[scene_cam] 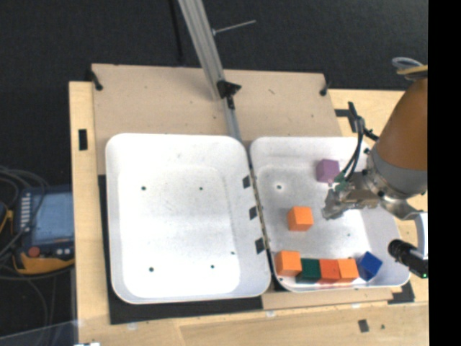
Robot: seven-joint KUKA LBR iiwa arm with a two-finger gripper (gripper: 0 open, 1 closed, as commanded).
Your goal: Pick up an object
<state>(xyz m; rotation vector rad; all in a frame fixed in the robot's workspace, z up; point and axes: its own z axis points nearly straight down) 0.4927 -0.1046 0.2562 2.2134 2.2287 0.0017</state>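
The right bin (pixel 274 157) holds several small blocks. An orange cube (pixel 300 218) lies near its middle and a purple block (pixel 327 169) sits farther back. Along the front wall stand an orange block (pixel 289 262), a dark green block (pixel 310 269), two more orange blocks (pixel 338 269) and a blue block (pixel 369 264). My gripper (pixel 333 206) hangs over the right bin, just right of the orange cube and in front of the purple block. Nothing shows between its fingers.
The left bin (pixel 122 193) lies beside the right one. A slanted metal rail (pixel 205 42) runs from the top down to the seam between the bins. A device with cables (pixel 43 225) sits off the bench at the left.
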